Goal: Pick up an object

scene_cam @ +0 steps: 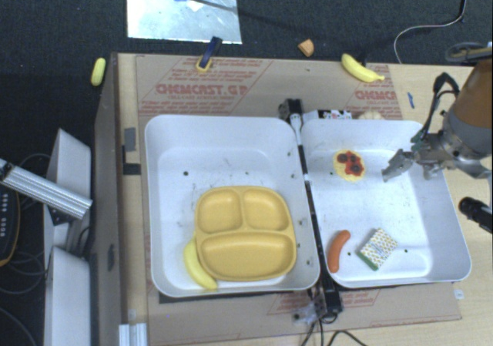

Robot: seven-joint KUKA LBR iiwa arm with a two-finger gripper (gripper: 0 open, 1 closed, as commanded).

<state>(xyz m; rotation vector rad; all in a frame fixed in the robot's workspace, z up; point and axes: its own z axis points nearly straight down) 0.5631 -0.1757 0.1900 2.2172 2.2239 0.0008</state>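
In the right bin (447, 206) lie a small yellow pizza toy with red spots (350, 165), an orange sausage (337, 250) and a green-and-white patterned block (377, 248). My gripper (410, 165) hangs over the right bin's upper right part, to the right of the pizza toy. Its fingers (394, 166) are spread apart with nothing between them. The left bin (169, 183) holds a yellow divided plate (245, 230) and a yellow banana (197, 267) against the plate's lower left edge.
Another banana (360, 68) and a small orange piece (306, 47) lie on the cardboard behind the bins. A yellow item (98, 71) sits off the bench's left corner. A metal divider (304, 183) separates the two bins.
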